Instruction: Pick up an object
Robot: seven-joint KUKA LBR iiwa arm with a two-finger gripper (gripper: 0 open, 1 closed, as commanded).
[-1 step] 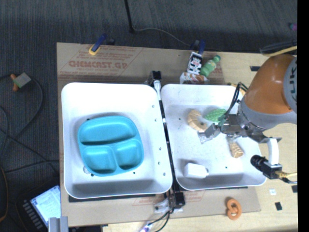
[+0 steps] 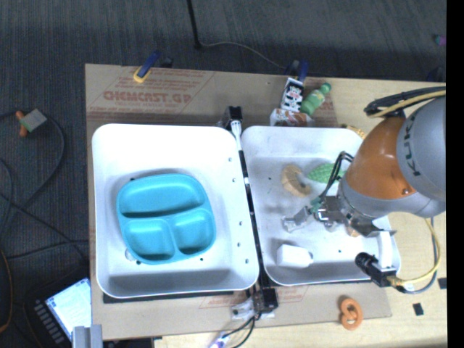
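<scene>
In the right bin (image 2: 270, 151) lie a tan, rounded object (image 2: 293, 180), a green leafy-looking object (image 2: 320, 171) beside it, and a white block (image 2: 293, 254) near the front wall. My gripper (image 2: 296, 222) hangs low in the middle of this bin, just below the tan object and above the white block. Nothing shows between its tips. The grey arm with its orange band (image 2: 377, 169) comes in from the right and hides the bin's right part.
The left bin (image 2: 109, 151) holds a blue divided plate (image 2: 167, 217). Behind the bins, a small green and white toy (image 2: 303, 101) and a blue clamp (image 2: 147, 65) sit on the bench. An orange ring (image 2: 351, 312) lies at the front right, near cables.
</scene>
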